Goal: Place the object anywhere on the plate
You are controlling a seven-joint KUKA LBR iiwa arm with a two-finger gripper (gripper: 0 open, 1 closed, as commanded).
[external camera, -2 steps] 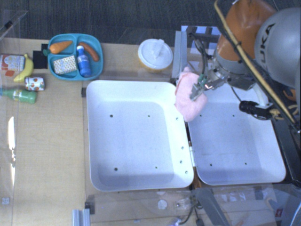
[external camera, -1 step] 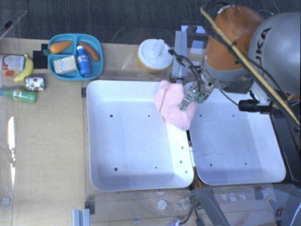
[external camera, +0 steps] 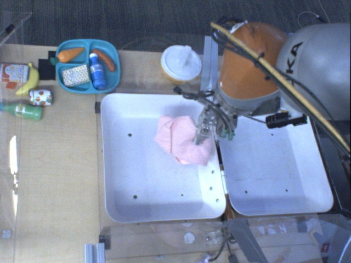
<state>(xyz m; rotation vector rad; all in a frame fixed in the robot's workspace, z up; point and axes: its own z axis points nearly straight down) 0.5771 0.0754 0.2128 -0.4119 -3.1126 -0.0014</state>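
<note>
A crumpled pink cloth lies in the left white bin, towards its upper right. My gripper reaches down over the cloth's right edge and touches or overlaps it there. The arm's orange band and grey wrist loom above it on the right. The blue divided plate sits on the bench beyond the left bin's far left corner. It holds a toy carrot, a blue bottle, a sausage and a cracker.
A white lidded cup stands just behind the left bin. The right bin lies under the arm. A banana, a small can, a green bottle and a carton sit at the far left.
</note>
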